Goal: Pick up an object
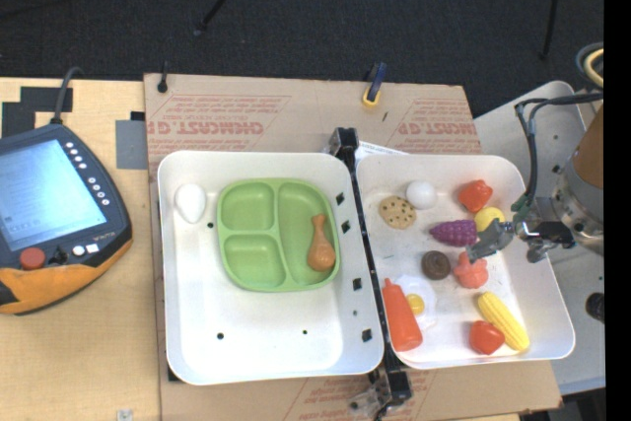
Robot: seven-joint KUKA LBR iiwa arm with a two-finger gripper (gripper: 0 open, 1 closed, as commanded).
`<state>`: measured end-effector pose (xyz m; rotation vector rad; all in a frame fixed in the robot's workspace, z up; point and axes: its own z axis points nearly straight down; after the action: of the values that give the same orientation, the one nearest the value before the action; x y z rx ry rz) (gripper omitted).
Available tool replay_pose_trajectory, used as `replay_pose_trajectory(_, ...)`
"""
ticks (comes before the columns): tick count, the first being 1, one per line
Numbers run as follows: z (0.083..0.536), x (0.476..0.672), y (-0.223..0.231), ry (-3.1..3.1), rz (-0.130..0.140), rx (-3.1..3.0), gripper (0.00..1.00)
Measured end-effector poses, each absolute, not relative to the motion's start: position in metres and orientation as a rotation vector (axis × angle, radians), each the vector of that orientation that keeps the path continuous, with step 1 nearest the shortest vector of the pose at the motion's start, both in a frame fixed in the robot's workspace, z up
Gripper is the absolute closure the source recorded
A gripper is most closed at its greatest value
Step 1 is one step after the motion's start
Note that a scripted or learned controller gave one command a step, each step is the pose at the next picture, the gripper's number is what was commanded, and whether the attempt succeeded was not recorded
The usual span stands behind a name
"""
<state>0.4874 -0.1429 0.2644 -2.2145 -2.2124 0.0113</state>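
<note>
My gripper [485, 245] reaches into the right bin [542, 291] from the right, low over its middle right. It sits just above a pinkish-red toy [472, 273], between purple grapes [453, 233] and a yellow piece [490, 217]. Nothing visibly hangs from it. Around it lie a red pepper [474, 195], a white ball [421, 194], a cookie [397, 210], a brown round piece [436, 263], a corn cob [501, 318], a red fruit [485, 337], an orange carrot-like toy [401, 314] and a fried egg [415, 304].
The left bin [197, 311] holds a green divided plate [261, 256] with a drumstick [320, 245] in its right compartment, and a white egg [189, 202] beside it. A black divider [357, 242] separates the bins. A teach pendant [54, 212] lies at far left.
</note>
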Motion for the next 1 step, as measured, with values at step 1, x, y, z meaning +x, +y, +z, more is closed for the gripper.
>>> replay_pose_trajectory(1,0.2694,0.489,-0.1432,-2.22,0.003,-2.218,0.0)
